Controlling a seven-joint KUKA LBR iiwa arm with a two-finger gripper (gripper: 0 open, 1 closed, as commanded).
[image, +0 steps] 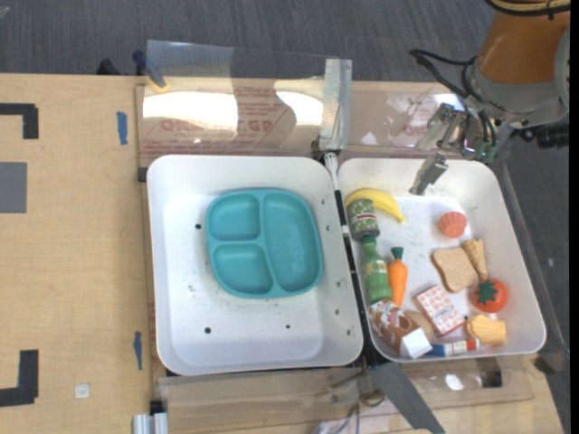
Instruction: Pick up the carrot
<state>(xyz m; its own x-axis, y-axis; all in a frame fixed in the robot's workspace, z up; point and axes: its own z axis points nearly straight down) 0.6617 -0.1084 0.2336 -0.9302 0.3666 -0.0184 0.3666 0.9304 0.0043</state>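
— Carrot (398, 277), where is it?
— It lies in the right bin (518, 242), just right of the green bottle (374, 274) and below the banana (380, 202).
— And the gripper (427, 181)?
— It hangs over the top of that bin, well above the carrot, holding nothing. I cannot tell how far open it is.
— What else?
— A blue plate (265, 242) sits in the left bin (172, 269).

A pale wooden bench (72, 242) is carrying two shallow white plastic bins side by side. The left bin (172, 269) is sitting just beside the right bin (520, 269). Blue tape strips (121, 127) are sticking to the bench's left part.
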